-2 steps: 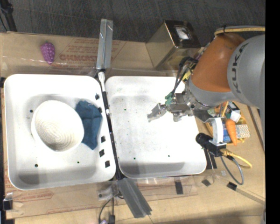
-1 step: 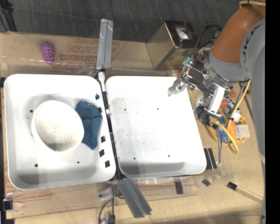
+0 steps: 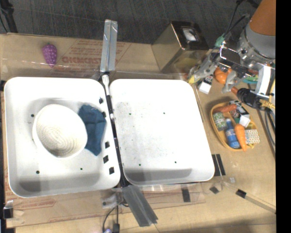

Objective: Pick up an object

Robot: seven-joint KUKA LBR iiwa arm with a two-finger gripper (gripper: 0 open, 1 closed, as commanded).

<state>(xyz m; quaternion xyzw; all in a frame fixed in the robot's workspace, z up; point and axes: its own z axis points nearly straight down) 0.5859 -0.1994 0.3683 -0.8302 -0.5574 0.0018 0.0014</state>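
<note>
The gripper is hovering beyond the right bin, past its far right corner, an orange object apparently pinched between its fingers. In the left bin, beside the right bin, a white woven dome and blue cloth are lying touching. Lifting slowly should be helping keep the grip.

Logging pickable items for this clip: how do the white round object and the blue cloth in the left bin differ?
The white round object is pale, domed and ribbed; the blue cloth is dark, flat and crumpled. The white one is larger. Both lie in the left bin, touching.
</note>
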